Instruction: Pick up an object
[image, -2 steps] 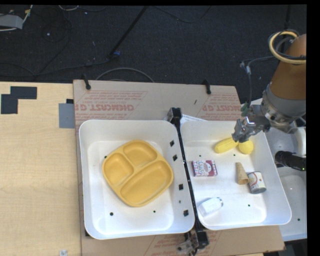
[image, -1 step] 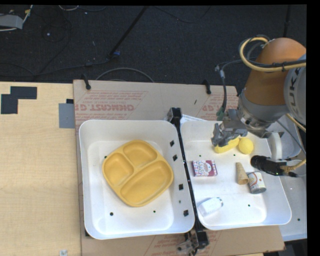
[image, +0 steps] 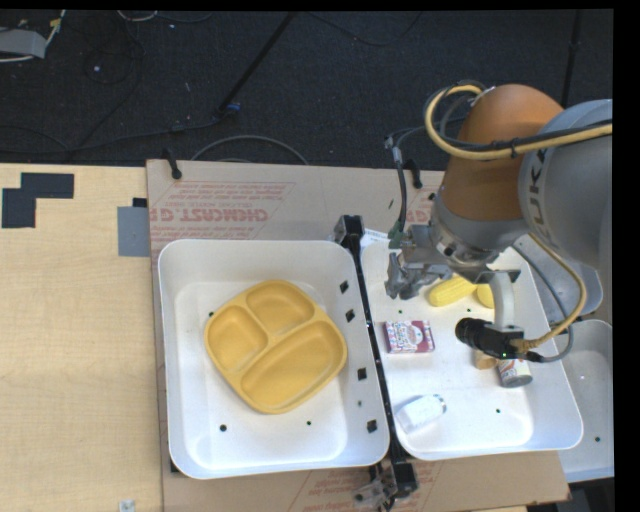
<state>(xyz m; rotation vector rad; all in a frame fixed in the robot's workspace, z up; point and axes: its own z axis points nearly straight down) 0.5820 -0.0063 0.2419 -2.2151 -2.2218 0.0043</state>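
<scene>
Currently, camera view: my tool (image: 403, 275) hangs over the upper-left corner of the right bin (image: 480, 425), close to the divider. Cannot tell whether it is released or clenched; nothing visibly gripped.

Nearest candidates:
- small box (image: 409, 337), pink and white, printed card, flat-faced. It lies just below the tool in the frame, long axis roughly left-right.
- yellow piece (image: 449, 292), smooth, rounded, plastic-looking. It lies just right of the tool, partly under my wrist, tilted up toward the right.

Further off, toward the lower frame: a white lump (image: 420, 410), soft-edged, and a small can (image: 514, 373), lying tilted at lower right.

The left bin (image: 200, 270) holds a yellow divided tray (image: 276, 345), matte, three wells.

Judgement: the box is the simplest pick, a short move down-frame and then a descent.
</scene>
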